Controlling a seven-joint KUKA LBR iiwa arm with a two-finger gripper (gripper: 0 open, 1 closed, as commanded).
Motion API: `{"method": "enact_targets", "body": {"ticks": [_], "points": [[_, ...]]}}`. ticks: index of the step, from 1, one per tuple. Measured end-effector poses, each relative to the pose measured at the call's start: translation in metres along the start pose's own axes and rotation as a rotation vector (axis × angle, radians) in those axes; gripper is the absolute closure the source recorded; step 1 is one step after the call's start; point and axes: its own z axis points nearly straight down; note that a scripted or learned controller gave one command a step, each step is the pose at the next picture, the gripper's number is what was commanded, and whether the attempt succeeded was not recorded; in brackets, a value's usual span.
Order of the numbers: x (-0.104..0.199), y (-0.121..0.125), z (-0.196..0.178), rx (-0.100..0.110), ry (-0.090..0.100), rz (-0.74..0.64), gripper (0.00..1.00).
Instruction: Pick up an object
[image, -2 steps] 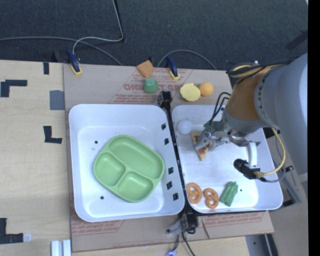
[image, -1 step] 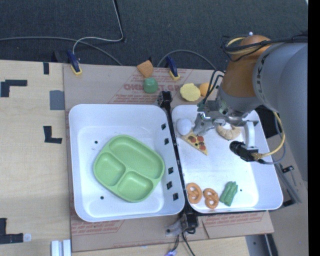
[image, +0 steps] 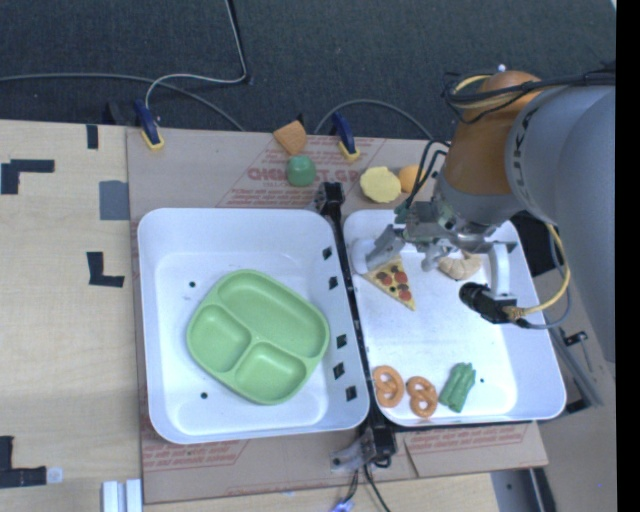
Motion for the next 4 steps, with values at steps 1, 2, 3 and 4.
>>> {"method": "enact_targets", "body": {"ticks": [1,2,3,4], "points": [[-0.04,0.007,0.097,-0.002,-0.001,0.001,0.0],[-0.034,0.031,0.099,-0.003,-0.001,0.0,0.0],[-0.034,0.031,0.098,-0.002,-0.001,0.0,0.0],[-0.037,0.033,0.098,-0.002,0.0,0.0,0.0]]}}
